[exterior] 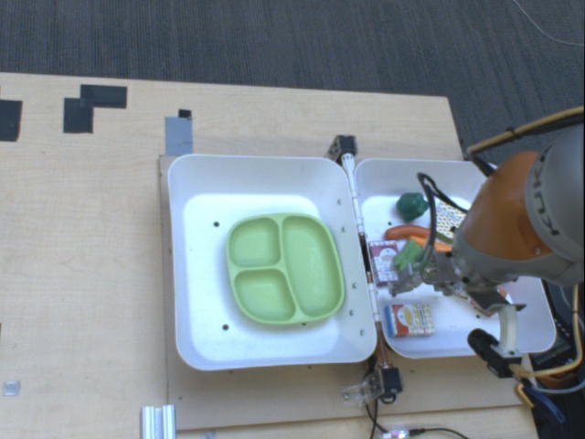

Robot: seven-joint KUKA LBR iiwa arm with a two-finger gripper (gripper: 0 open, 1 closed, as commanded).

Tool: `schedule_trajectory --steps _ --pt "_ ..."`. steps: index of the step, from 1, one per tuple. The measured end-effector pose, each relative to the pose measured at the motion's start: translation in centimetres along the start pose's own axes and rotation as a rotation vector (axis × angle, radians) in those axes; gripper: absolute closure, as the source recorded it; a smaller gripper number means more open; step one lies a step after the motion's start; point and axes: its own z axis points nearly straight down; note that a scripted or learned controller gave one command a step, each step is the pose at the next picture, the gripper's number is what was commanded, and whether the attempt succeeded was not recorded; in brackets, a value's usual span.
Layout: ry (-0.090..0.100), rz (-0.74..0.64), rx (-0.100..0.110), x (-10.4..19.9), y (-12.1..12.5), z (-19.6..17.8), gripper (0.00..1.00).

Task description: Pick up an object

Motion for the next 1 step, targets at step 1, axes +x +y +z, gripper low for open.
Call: schedule_trajectory --steps 1 --pt "-0.001 0.004 0.008 -0.15 -0.36 2.16 0.0"
